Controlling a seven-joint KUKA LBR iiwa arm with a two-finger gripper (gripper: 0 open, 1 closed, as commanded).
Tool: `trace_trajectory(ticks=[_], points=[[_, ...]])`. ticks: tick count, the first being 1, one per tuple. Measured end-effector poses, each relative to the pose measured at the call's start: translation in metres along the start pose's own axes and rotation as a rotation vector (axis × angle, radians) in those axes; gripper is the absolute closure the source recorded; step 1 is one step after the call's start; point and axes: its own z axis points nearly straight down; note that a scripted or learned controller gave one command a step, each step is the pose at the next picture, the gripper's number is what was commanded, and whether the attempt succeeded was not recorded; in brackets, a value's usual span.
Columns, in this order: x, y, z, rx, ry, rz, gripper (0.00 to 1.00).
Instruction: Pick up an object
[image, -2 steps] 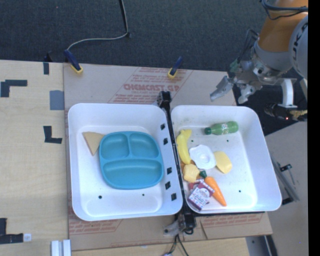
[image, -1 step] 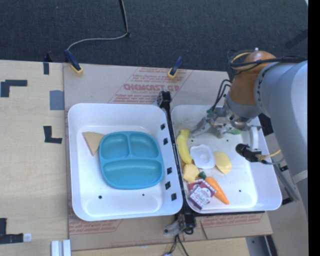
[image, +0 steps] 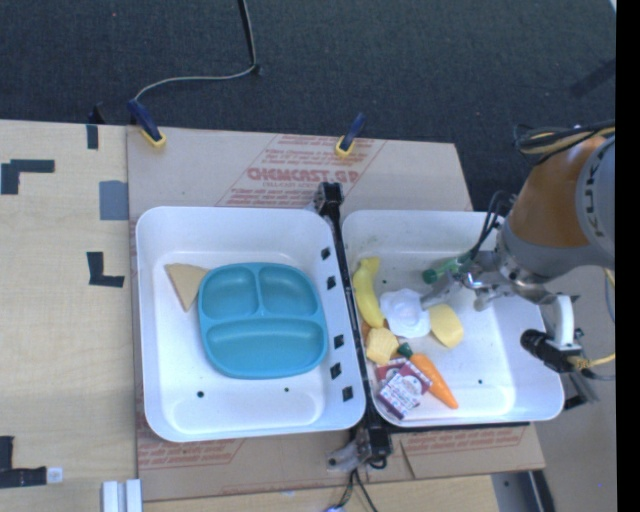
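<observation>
Toys lay crowded at the near-left of the right bin (image: 520, 400): a packet (image: 398, 388) nearest, a carrot (image: 436, 380) just beside it, then a yellow chunk (image: 381, 346), a lemon-like piece (image: 446, 326) and a white lump (image: 403, 311), with a banana (image: 367, 290) farther along the divider. That pile looked like the stock to pick from. The gripper (image: 452, 280) hung just right of the white lump, with nothing visibly between its fingers; how far open it was I couldn't tell. In the left bin (image: 160, 400) a blue plate (image: 264, 318) sat with a tan wedge (image: 184, 282) touching its far-left edge, out of the arm's way.
</observation>
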Motion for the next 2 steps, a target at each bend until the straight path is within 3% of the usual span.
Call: trace_trajectory(ticks=[1, 2], points=[[0.046, 0.050, 0.053, 0.001, 0.001, -0.001, 0.00], [0.005, -0.012, 0.057, -0.004, -0.002, 0.001, 0.00]])
